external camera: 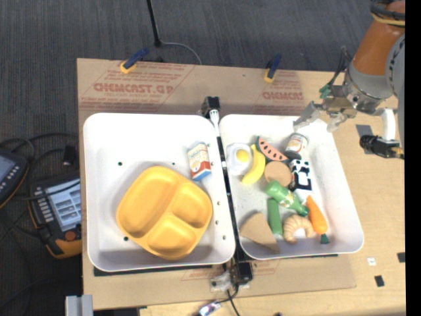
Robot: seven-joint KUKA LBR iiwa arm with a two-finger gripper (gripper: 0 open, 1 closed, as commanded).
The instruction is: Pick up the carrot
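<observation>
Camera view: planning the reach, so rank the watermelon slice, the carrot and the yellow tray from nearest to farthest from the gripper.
From the gripper:
1. Watermelon slice, top of right bin.
2. Carrot, right bin's lower right.
3. Yellow tray, left bin.

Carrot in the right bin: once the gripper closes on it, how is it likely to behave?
The carrot looks like smooth moulded plastic, so probably stiff, light and a bit slippery. Its tapered, rounded body may roll or squirt out of a pinch. It lies close beside the croissant and a green vegetable, so those would likely get nudged.
</observation>
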